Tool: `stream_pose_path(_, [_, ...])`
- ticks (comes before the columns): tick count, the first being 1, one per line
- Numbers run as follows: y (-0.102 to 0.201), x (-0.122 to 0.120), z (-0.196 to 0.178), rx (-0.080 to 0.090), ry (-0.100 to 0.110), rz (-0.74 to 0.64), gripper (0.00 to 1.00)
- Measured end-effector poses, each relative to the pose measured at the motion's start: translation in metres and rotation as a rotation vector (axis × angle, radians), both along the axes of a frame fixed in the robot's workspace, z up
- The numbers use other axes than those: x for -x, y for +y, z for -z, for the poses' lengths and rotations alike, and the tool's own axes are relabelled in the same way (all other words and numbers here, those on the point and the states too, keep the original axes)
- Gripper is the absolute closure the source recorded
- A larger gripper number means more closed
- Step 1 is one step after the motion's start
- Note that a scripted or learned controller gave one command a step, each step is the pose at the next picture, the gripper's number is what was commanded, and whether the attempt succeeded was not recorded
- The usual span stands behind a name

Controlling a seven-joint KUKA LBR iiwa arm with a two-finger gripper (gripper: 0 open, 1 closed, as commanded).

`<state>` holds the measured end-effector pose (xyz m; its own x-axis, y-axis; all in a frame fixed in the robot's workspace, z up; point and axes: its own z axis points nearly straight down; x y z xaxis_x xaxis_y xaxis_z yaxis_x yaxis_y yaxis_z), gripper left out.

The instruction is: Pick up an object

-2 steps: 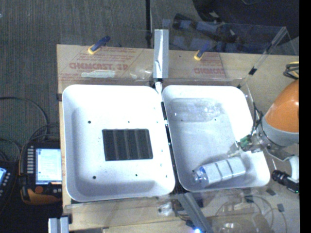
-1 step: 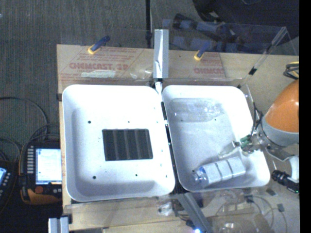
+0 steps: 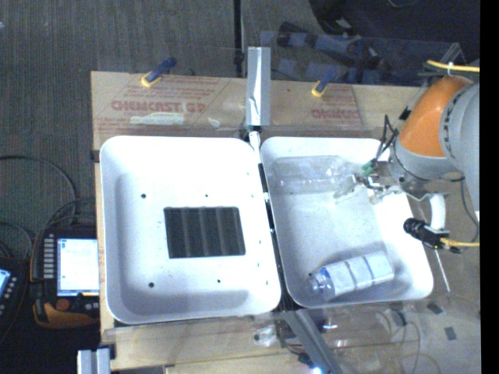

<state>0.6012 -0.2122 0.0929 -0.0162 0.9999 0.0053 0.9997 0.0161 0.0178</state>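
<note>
Two bins sit side by side on the bench (image 3: 109, 104). The left bin (image 3: 125, 232) holds a ribbed tray (image 3: 204, 231) at its centre. The right bin (image 3: 295, 224) holds one bottle (image 3: 312, 173) along its far edge and another bottle (image 3: 352, 275) near its front right corner.

A flat brown wooden bench top (image 3: 187, 104) with faded red lettering carries two shallow white plastic bins side by side. The left white bin (image 3: 125, 209) and the right white bin (image 3: 405, 275) touch along their inner rims. Behind the left bin, a blue-and-yellow clamp (image 3: 158, 72) grips the bench's far edge; a second clamp (image 3: 321, 89) sits behind the right bin.
</note>
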Motion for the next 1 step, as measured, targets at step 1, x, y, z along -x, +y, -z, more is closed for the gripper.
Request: stream_pose_path(1, [0.0001,-0.0520,-0.0001,-0.003,0.104,0.045,0.00])
